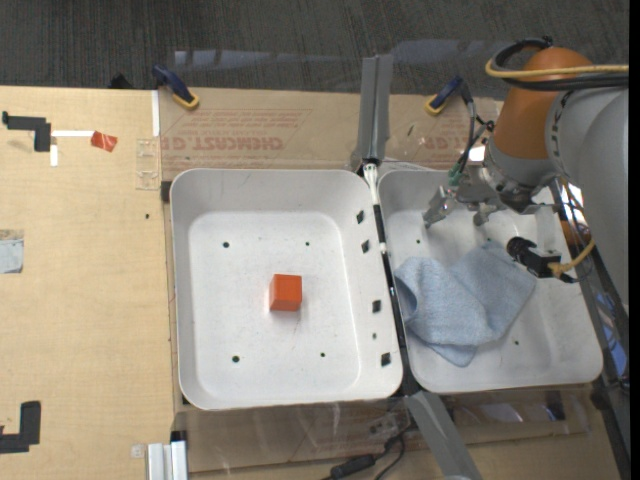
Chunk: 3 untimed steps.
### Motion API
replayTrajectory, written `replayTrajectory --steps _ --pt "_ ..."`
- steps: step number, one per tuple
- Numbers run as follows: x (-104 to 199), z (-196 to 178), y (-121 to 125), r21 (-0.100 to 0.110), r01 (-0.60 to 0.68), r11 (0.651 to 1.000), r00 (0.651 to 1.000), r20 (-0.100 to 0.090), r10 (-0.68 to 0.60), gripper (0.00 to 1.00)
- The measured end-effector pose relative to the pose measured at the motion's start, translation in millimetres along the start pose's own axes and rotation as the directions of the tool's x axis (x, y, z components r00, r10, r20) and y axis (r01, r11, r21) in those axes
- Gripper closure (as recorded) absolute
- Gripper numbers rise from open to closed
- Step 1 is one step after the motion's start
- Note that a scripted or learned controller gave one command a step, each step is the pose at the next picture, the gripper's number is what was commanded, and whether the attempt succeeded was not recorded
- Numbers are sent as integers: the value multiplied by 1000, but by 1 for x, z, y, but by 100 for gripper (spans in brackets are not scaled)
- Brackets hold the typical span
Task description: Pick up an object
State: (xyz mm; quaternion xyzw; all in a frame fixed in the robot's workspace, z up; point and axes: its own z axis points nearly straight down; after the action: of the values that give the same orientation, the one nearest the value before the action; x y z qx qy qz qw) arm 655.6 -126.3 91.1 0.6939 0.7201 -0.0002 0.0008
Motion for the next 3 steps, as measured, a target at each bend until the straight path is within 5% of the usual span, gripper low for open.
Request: replayTrajectory --steps 1,2,3 --pt "2 -16 4 2 106 994 994 0 -106 0" --pt "122 -98 -30 3 213 977 977 -2 -213 0" --pt "111 -125 -94 7 -69 998 998 0 69 0"
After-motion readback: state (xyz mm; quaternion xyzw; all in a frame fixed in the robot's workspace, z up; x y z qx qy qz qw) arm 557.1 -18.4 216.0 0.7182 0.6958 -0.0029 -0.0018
